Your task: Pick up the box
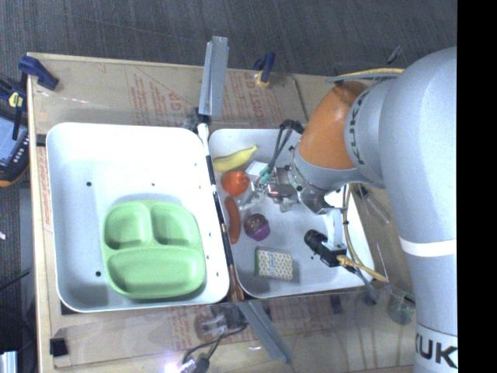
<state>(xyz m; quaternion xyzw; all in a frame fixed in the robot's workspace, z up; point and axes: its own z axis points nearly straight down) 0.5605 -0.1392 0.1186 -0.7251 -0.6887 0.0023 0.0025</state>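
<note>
The box is small and flat with a green and white pattern. It lies near the front wall of the right bin. My gripper hangs over the middle of that bin, behind the box and well apart from it, between an orange ball and a purple fruit. Nothing shows in its grasp.
In the right bin a banana lies at the back left and a red sausage along the left wall. A green divided plate sits in the left bin. The arm's bulk covers the right bin's right side.
</note>
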